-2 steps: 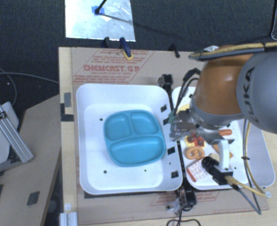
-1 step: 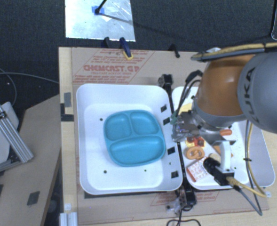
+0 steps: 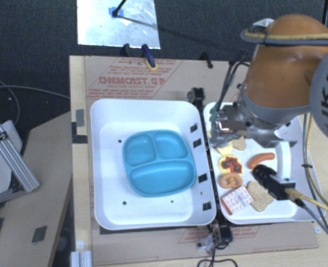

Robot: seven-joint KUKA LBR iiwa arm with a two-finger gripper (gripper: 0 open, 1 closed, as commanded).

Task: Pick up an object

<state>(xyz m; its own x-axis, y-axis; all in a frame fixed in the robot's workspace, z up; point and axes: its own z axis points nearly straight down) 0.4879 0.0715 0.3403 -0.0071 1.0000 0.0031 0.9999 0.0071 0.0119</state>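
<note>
Cardboard (image 3: 133,74) under bins reads "CHEMCAST GP".

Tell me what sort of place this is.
Likely a robot test bench in a lab: two white bins on cardboard, a blue divided plate in one, toy food in the other, and the arm above them.
</note>
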